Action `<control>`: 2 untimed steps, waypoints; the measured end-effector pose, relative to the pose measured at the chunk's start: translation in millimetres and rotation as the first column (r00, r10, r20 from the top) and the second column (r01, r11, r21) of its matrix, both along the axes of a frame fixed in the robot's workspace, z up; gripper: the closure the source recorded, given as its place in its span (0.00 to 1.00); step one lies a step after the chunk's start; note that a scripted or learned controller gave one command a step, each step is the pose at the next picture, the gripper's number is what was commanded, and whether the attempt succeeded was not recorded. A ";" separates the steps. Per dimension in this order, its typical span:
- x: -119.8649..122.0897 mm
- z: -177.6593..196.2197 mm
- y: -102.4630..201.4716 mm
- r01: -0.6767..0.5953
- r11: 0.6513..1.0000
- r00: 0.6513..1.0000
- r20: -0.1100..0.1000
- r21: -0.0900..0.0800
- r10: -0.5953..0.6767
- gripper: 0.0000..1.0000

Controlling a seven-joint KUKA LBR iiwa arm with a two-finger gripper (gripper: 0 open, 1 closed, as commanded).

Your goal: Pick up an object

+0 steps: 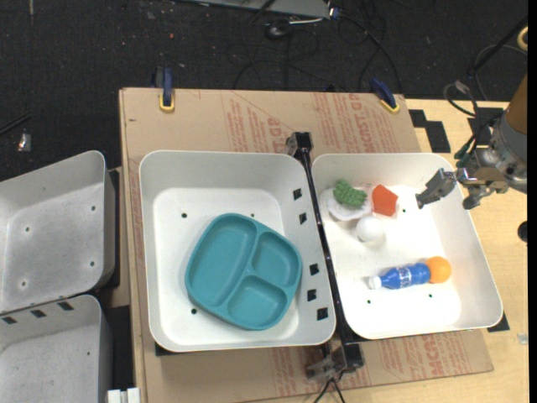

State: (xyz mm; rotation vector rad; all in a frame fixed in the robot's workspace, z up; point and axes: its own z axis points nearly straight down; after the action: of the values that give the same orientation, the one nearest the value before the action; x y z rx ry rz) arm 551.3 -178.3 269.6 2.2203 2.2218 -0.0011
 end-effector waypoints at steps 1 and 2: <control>-3.2 -63.5 4.1 0.002 1.000 1.000 -0.006 0.002 -0.002 0.00; -14.1 -115.0 5.6 0.002 1.000 1.000 -0.006 0.002 -0.002 0.00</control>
State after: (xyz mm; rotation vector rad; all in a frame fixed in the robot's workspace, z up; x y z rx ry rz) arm 537.2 -172.7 154.6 2.2265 2.2234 -0.0046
